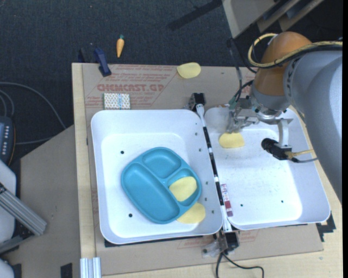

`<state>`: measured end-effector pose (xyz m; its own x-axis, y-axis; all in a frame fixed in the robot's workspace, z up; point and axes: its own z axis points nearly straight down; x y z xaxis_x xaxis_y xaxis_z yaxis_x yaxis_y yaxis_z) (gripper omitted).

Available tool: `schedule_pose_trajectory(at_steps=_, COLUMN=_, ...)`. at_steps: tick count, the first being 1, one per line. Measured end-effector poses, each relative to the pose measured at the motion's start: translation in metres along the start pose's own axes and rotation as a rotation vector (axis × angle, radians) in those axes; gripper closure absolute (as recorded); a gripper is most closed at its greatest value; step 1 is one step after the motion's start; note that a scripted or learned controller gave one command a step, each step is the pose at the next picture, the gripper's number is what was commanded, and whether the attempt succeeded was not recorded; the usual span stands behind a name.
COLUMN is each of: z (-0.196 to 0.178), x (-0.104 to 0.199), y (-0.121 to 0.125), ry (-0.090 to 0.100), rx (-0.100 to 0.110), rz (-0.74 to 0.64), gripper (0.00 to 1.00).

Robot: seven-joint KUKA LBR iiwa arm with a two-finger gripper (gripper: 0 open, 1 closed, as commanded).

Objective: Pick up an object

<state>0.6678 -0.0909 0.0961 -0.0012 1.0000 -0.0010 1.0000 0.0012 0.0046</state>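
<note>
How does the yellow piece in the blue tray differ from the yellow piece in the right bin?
The yellow piece in the blue tray lies in a compartment of the divided tray, in the left bin; the yellow piece in the right bin lies on the bare white floor. The gripper hangs just above the right one; the tray one lies far from it. Both are pale yellow, flat and rounded.

Dark carpet floor (43, 32) is surrounding the worktop (147, 81), a tan board with red printed lettering lying across its far part. Black cables (27, 103) are looping over the floor at left. A grey metal rail (22, 209) is running diagonally at lower left. A pale furniture panel (255, 13) is sitting at top right. Even, diffuse light is falling overall.
</note>
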Motion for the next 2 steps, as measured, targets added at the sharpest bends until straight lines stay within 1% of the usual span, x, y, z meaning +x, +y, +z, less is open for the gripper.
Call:
schedule_pose_trajectory(at_steps=1, z=0.0, x=0.0, y=0.0, ry=0.0, rx=0.0, rz=0.0, gripper=0.0)
schedule_pose_trajectory(at_steps=2, z=0.011, x=-0.003, y=-0.005, ry=0.001, rx=0.006, rz=0.001, gripper=0.0)
